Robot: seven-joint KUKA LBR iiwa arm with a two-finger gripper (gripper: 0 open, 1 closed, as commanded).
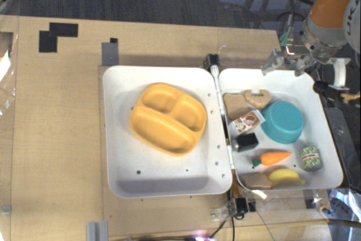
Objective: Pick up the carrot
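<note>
The carrot is orange with a green stub at its left end. It lies flat in the front part of the right bin, between a black block and a banana. My gripper hangs over the bin's back rim, well behind the carrot and above the teal bowl. Its two fingers stand apart, open, with nothing between them.
The right bin also holds a small printed carton, a brown bread-like piece, a tan piece and a green-topped can. A yellow divided plate sits in the left bin.
</note>
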